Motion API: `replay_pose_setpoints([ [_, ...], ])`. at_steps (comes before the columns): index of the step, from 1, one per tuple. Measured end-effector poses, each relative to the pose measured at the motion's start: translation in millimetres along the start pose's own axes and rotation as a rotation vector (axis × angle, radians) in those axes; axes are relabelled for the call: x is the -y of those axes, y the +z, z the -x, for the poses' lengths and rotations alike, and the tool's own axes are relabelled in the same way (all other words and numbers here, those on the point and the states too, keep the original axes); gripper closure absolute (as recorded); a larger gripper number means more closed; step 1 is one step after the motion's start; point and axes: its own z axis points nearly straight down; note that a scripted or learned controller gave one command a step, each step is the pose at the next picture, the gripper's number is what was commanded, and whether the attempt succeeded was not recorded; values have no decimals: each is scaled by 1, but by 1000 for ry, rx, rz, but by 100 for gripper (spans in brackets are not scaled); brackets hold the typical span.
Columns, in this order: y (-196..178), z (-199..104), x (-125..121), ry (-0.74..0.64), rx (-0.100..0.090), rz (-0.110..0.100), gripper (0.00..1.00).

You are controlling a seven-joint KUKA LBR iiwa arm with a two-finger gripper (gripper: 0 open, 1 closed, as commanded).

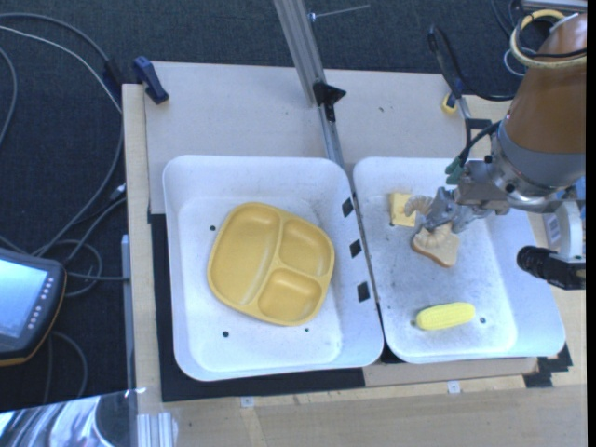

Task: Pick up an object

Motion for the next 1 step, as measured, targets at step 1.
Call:
replay_pose_setpoints([
  [1,4,-51,-1,-1,-1,0,100],
])
